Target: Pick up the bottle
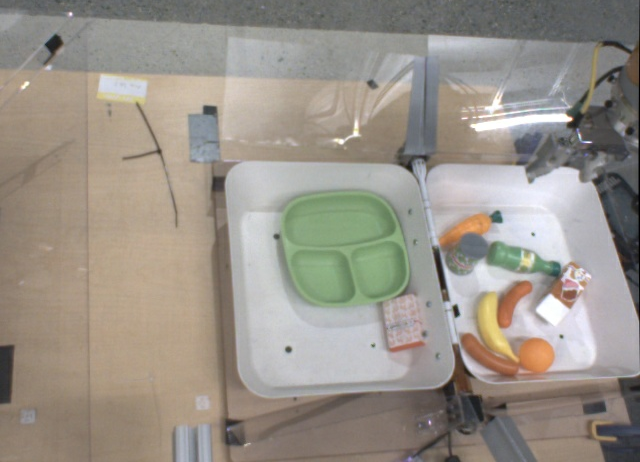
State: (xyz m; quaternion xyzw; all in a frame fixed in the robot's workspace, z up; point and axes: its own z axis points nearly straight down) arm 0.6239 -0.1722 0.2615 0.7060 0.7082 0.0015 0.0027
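- I see the bottle (522,259), green with a white cap end, lying on its side in the right bin (590,212), roughly mid-bin, its length running left to right with a slight downward slope to the right.
- Its left end is just beside a small round can (462,253), which sits at the bin's left wall.
- Above the can lies a carrot (468,228), orange with a green tip pointing up-right.
- Below the bottle I have a banana (489,323) and a sausage (515,302) side by side, the sausage slanting up toward the bottle.
- To the bottle's right is a small carton (571,285), brown and red, with a white block (552,309) just beside it.
- Along the bin's near edge sit a second sausage (488,355) and an orange (537,355), touching or nearly so.
- The left bin (250,280) holds a green divided plate (346,248) and a pink patterned box (404,322) just off the plate's lower right corner.
- The claw (560,153) is at the right bin's far right corner, over the rim, well apart from the bottle; I can't make out its opening from here, and nothing shows between its tips.
- Both bins rest on the wooden tabletop (100,280).
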